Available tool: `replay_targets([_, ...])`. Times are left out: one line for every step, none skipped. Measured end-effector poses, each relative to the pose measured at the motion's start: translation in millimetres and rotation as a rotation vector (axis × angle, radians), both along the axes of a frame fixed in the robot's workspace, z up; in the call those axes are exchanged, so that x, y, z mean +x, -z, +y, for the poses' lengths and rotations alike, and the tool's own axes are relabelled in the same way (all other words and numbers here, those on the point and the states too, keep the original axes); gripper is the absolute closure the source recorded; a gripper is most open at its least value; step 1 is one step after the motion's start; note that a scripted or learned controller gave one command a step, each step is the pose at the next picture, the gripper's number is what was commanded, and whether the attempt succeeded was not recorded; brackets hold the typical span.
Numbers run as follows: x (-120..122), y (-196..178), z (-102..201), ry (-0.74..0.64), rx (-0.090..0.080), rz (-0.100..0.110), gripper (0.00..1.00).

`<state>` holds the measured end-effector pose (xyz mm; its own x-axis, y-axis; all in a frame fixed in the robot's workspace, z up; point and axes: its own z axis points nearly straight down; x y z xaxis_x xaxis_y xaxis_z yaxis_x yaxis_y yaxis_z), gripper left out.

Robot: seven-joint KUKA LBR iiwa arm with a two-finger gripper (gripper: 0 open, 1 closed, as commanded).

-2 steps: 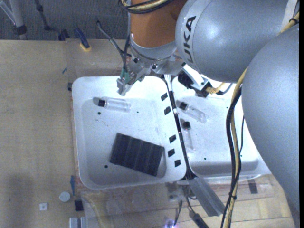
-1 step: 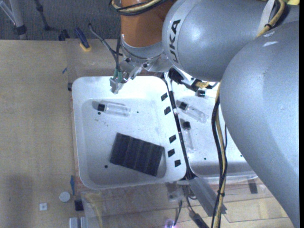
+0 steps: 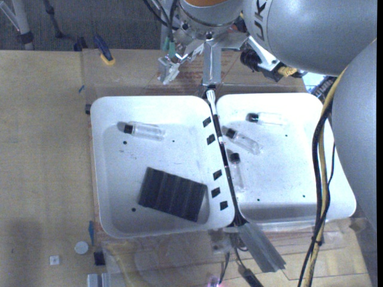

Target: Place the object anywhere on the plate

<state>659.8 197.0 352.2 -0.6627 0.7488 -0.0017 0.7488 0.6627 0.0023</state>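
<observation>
The grey arm [image 3: 311, 23] lies nearest the lens, its broad rounded shell smooth and faintly glossy, with the orange band above the wrist. Below the band the gripper [image 3: 190, 70] is seen hanging over the far edge of the bench, beyond both bins and above neither. Whether the claw is apart or together cannot be told from this slant, and nothing is seen clamped in it.

In the left bin [image 3: 99, 160] the plate [image 3: 172, 194] is found: a dark, matte, ribbed rectangle lying flat and slightly skewed near the front wall. A clear vial [image 3: 140, 129] with a black cap lies on its side toward the back of the same bin, well apart from the plate. Three similar vials lie in the right bin [image 3: 335, 178] – one near the back wall [image 3: 263, 118], two close to the divider [image 3: 239, 140] [image 3: 235, 167]. Which of them is meant as the object cannot be settled; none is on the plate.

The step in hand is judged to be the approach to a pick. The vials are smooth, round and likely to roll, so the claw should be brought straight down across the short axis of the body – not along it – and closed gently. The pair beside the divider would be awkward, the wall leaving little room.
</observation>
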Motion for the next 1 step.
replay_targets([3.3, 78.2, 20.2, -0.064, 0.000, 0.003, 1.00])
